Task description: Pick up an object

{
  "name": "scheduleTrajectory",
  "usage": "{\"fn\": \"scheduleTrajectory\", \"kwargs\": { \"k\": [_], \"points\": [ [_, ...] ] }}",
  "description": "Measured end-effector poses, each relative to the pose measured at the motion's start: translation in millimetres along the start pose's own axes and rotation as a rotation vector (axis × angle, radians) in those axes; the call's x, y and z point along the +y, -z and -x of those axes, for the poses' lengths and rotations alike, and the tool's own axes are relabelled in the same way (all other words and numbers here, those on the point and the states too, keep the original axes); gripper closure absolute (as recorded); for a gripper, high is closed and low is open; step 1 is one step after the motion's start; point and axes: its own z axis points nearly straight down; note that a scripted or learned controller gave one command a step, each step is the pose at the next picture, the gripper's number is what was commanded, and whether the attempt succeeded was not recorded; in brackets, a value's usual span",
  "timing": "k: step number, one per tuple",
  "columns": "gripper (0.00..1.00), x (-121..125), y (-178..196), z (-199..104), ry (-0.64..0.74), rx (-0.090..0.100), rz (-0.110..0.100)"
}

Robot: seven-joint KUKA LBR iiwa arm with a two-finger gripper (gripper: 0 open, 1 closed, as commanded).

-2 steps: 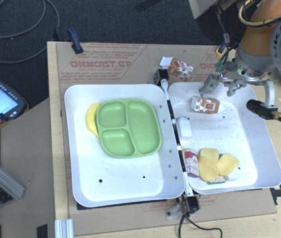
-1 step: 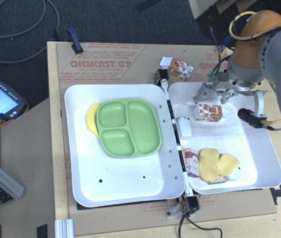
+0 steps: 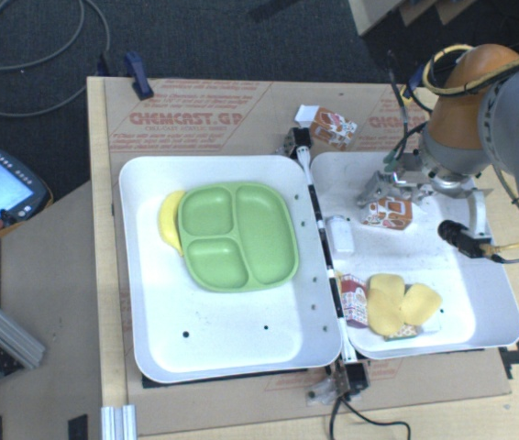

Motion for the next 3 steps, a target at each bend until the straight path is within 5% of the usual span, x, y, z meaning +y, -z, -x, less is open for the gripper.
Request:
{"fn": "scheduleTrajectory", "kwargs": {
  "k": [1, 2, 3],
  "points": [
    [1.0, 1, 10, -1, 0.001, 0.0, 0.002],
    [0.0, 1, 10, -1, 0.0, 0.0, 0.001],
    [0.0, -36, -4, 18, -0.001, 0.001, -0.01]
  ]
}}
